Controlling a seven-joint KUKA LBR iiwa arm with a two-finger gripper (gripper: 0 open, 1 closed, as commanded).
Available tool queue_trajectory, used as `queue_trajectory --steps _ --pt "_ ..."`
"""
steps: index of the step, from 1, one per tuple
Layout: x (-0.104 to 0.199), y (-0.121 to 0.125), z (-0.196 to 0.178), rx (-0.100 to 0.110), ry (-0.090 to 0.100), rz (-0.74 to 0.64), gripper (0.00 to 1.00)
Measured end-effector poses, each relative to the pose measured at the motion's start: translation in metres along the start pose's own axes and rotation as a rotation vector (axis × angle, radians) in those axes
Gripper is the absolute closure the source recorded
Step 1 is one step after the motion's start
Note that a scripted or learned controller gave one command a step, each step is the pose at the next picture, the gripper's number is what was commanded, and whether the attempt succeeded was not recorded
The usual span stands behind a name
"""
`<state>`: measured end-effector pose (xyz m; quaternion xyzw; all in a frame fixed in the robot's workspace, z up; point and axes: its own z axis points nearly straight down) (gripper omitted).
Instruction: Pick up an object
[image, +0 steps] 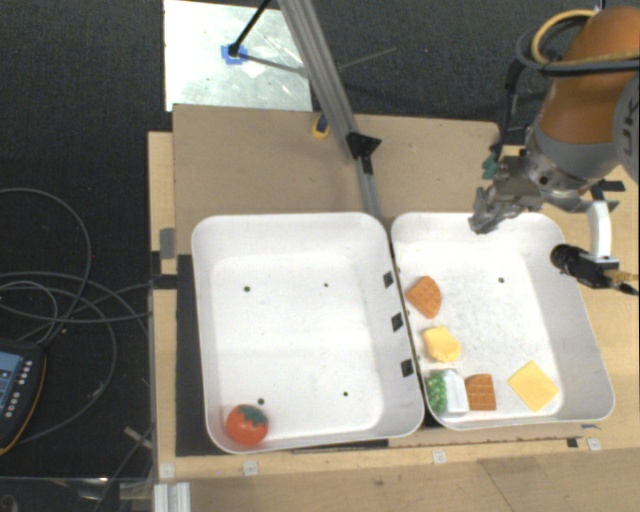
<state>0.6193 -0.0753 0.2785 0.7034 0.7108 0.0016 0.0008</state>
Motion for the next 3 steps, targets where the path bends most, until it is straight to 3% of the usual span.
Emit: queue_trajectory --steps 3 --pt "0.157 0.028 0.025 0.001 0.002 0.000 1.00"
